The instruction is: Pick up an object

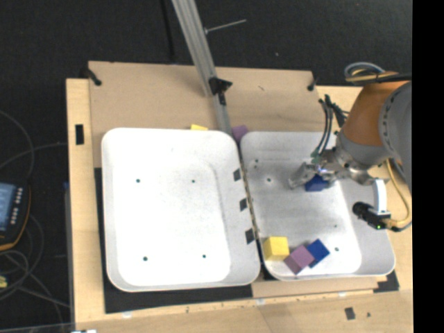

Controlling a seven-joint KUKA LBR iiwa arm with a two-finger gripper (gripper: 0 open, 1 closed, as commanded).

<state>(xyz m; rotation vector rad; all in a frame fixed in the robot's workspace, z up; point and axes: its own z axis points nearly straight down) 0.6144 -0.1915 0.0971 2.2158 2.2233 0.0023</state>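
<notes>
Between the jaws I see a small blue block (316, 183), but I cannot tell for sure how wide they stand; the two-finger gripper (310, 179) is low over the floor of the right white plastic bin (347, 255), in the upper part of that bin, right of the centre of the frame. The metal fingers appear to sit on both sides of the blue piece, touching it or very near to it, yet from this slanted view I cannot confirm a real hold. The grey arm with the orange band (371, 120) comes in from the right edge of the frame.

Other candidates lie together at the lower edge of the same bin: a yellow cube (275, 247), a purple cube (300, 257) and a dark blue cube (318, 250), the purple one touching the dark blue one. The left white plastic bin (166, 207) takes the middle left of the frame. Behind the bins, at the upper rim, I notice a small yellow piece (199, 127) and a small purple piece (240, 132) on the bench.

I judge the step in hand is the grasp itself, at the bottom of the reach. The next move calls for a firm closing on the block and then a straight, slow lift, so that the block does not slip out or turn between the fingers.
</notes>
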